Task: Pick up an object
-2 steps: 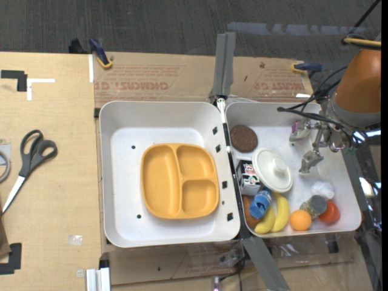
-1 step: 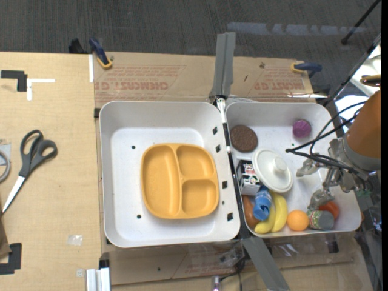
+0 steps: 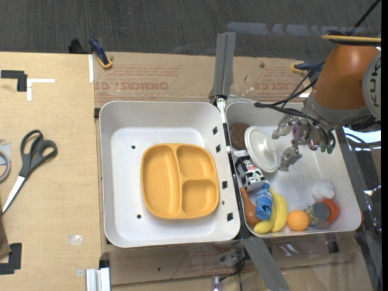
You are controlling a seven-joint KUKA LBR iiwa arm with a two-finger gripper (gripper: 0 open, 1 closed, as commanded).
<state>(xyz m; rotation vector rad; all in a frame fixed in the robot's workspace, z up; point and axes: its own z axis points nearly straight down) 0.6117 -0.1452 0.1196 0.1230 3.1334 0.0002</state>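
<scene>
The gripper point(image 3: 293, 145) is seen hanging over the right bin point(image 3: 347, 180), toward its twelve o'clock half, with the orange band of the arm point(image 3: 341, 77) above it at about one o'clock. The fingers point(image 3: 290, 157) appear spread apart and nothing is seen between them, so no object is judged to have been picked up yet. Just beside the fingers, at nine o'clock from them, a white bowl point(image 3: 262, 147) lies tipped on its side; whether it is touched cannot be told. A brown round thing point(image 3: 237, 132) sits at the bin's ten o'clock corner, and a small black and white box point(image 3: 250, 171) lies below the bowl. Along the six o'clock edge are gathered a banana point(image 3: 276, 214), a blue bottle point(image 3: 263, 202), an orange point(image 3: 297, 220), and a small can point(image 3: 317, 213) beside a red thing. The left bin point(image 3: 115, 180) carries a yellow divided plate point(image 3: 180, 180), and scissors point(image 3: 27, 159) lie on the desk point(image 3: 48, 223) at nine o'clock. The approach seems made; closing on a thing and lifting it are still left, the bowl being the nearest candidate
</scene>
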